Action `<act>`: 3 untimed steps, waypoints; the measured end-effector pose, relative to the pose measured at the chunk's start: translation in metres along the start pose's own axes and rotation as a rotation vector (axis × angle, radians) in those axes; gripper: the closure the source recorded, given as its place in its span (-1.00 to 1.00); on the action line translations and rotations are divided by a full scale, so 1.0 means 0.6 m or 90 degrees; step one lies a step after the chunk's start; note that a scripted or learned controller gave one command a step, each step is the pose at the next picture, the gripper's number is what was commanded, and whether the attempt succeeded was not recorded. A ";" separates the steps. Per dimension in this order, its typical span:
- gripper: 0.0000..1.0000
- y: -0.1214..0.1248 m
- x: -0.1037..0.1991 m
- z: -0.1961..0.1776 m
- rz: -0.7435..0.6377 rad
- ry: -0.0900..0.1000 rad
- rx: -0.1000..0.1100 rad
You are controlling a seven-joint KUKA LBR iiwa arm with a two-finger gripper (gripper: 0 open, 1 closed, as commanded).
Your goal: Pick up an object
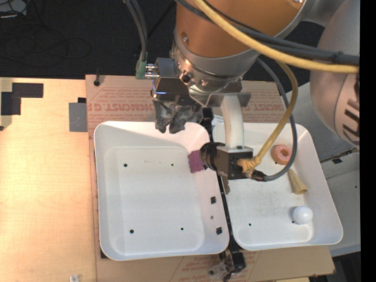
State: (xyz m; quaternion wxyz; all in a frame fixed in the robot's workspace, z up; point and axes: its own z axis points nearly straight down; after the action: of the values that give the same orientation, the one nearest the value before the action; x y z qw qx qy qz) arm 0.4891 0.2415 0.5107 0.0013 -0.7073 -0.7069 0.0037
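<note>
Likeliest target is the small magenta block (195,161). It sits in the left white bin (147,198), hard against that bin's right wall and about halfway between near and far, with its right side hidden by robot hardware. It looks like foam or soft plastic (a guess from the matte look), so probably light, a bit squashy and not fragile. Take it across its two flat sides. The wall crowds the right face, so a near-far pinch seems safer.

The right white bin (264,228) holds a pink ring (282,153) at the far side, a tan cone-shaped piece (298,184) by the right wall and a white ball (302,214) near the front. The ball would likely roll.

The grey-and-orange arm (235,22) hangs steeply from above. The gripper (172,124) is over the left bin's far rim, far-left of the block and apart from it. It reads as a dark clump, so I cannot tell whether it is spread or pressed together.
</note>
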 end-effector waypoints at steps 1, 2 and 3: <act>1.00 0.041 0.005 0.066 -0.001 0.000 -0.001; 1.00 0.085 0.005 0.423 0.000 -0.001 0.001; 1.00 0.086 0.001 0.398 0.004 0.000 0.001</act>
State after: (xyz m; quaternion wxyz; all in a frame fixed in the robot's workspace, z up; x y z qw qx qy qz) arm 0.5391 0.2412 0.2716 0.0018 -0.7096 -0.7045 0.0042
